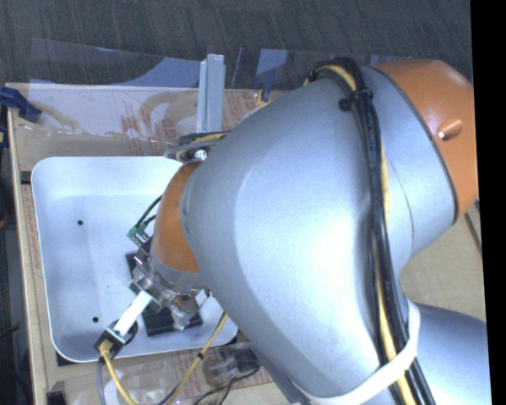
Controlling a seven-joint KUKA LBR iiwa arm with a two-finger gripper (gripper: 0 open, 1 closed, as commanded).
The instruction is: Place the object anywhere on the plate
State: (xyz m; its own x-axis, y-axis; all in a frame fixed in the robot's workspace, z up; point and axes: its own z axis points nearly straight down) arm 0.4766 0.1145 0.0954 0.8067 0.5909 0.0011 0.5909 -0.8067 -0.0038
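Note:
My grey arm (322,236) with its orange band (179,235) leans over from the right. It hides the right bin and the near right part of the left white bin (69,249). The gripper (145,317) hangs low inside the left bin, close to its front wall. A white bar with a yellow-and-black tip (114,334) juts from the gripper toward the front left corner. A dark block (162,322) sits right under the wrist, and I cannot tell whether it is part of the gripper or a separate object.
Two small dark specks (81,222) mark the left bin's floor. Yellow and black cables (136,394) loop over the bench's front edge below the bin. A metal post (212,94) stands behind the bin. A blue clamp (11,100) sits at the back left corner.

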